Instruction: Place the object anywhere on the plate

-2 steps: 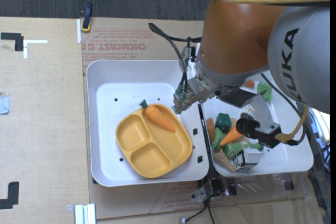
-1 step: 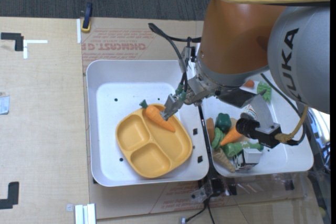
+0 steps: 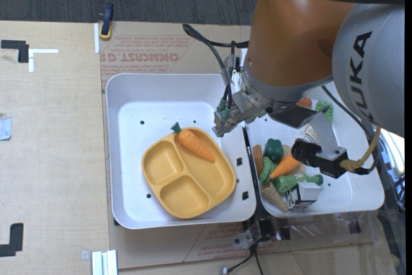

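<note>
A yellow, three-part plate (image 3: 187, 180) sits in the left white bin (image 3: 122, 158) on a light wooden table (image 3: 51, 170). A toy carrot (image 3: 195, 144) lies on the plate's upper edge, across its top right compartment, green top pointing up-left. The grey and orange arm (image 3: 302, 29) reaches in from the right. Its pincer (image 3: 222, 122) hangs just right of the carrot, over the bin's right side; whether it is open or closed cannot be told, and nothing shows in its grasp. The right bin (image 3: 360, 193) holds a heap of toy vegetables (image 3: 280, 167).
</note>
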You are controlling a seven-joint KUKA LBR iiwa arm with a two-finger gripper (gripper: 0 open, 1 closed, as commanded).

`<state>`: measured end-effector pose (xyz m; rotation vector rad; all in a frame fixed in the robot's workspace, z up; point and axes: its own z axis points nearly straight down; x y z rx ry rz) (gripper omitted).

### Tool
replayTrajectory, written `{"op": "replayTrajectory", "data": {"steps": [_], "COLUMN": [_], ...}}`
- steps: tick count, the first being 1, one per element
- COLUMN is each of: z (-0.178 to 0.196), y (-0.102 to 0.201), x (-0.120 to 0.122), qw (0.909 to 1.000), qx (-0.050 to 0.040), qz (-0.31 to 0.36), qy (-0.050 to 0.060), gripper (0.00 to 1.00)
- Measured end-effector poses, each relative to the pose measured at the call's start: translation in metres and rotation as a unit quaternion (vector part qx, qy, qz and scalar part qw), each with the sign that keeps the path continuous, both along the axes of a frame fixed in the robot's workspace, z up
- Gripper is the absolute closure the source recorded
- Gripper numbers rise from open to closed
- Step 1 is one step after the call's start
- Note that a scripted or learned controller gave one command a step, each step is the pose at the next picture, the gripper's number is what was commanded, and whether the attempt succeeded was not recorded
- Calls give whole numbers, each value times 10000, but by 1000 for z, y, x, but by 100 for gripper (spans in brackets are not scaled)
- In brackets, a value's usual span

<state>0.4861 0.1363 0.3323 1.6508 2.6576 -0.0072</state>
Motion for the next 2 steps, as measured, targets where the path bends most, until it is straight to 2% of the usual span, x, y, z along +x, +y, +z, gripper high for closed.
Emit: {"op": "replayTrajectory", "data": {"steps": [1, 2], "z": [-113, -113], "y": [48, 48], "x": [25, 25], "qw": [9896, 9896], "qx": [33, 33], "qz": [1434, 1435], "qy": [65, 65], "gripper": [100, 0]}}
